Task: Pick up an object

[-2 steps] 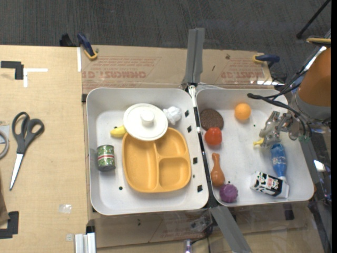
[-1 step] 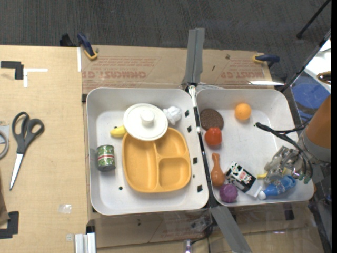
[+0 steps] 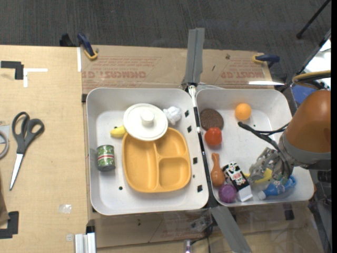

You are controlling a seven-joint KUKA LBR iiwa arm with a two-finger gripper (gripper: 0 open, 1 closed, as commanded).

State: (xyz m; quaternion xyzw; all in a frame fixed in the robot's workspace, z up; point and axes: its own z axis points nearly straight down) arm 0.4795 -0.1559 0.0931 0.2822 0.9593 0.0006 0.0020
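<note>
My gripper point(image 3: 267, 167) is down in the front right corner of the right bin point(image 3: 263, 96), under the orange band of the arm point(image 3: 313, 123). It hangs over a cluster of small things: a yellow piece point(image 3: 263, 176), a blue object point(image 3: 279, 187) and a black-and-white carton point(image 3: 236, 177). A purple ball point(image 3: 227, 193) and a brown gourd-shaped toy point(image 3: 216, 170) lie just to the left. The wrist hides how the gripper meets the yellow piece. Farther back sit a red tomato point(image 3: 213, 136), a brown disc point(image 3: 211, 118) and an orange ball point(image 3: 243, 111).
The left bin point(image 3: 97, 194) holds a yellow divided tray point(image 3: 156, 162), a white lidded dish point(image 3: 145, 121), a white crumpled item point(image 3: 172, 114), a small yellow fruit point(image 3: 118, 132) and a green can point(image 3: 106, 157). Scissors point(image 3: 22, 138) lie on the bench at far left.
</note>
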